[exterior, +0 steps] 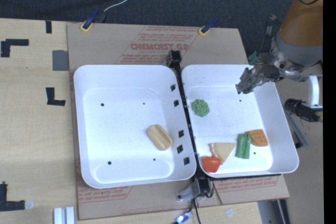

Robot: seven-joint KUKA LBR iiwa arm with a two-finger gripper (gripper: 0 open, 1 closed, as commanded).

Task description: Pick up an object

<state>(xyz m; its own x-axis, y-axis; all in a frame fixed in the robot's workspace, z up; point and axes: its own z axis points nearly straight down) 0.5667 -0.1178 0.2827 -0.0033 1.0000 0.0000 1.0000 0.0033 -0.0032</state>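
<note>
The grey arm's dark two-finger gripper (244, 84) is hanging over the far right part of the right white bin (273, 97); whether it is apart or together, I cannot tell. Nothing is sitting directly beneath it. A bumpy green round piece (200, 107) is lying well to its left, near the divider. Along the bin's near side, a red rounded piece (210, 164), a pale yellow wedge (222, 151), a green upright stick (243, 146) and an orange ridged slice (258, 137) are crowding together, touching or just beside one another. A tan oblong roll (158, 137) is resting alone in the left white bin (94, 92).
</note>
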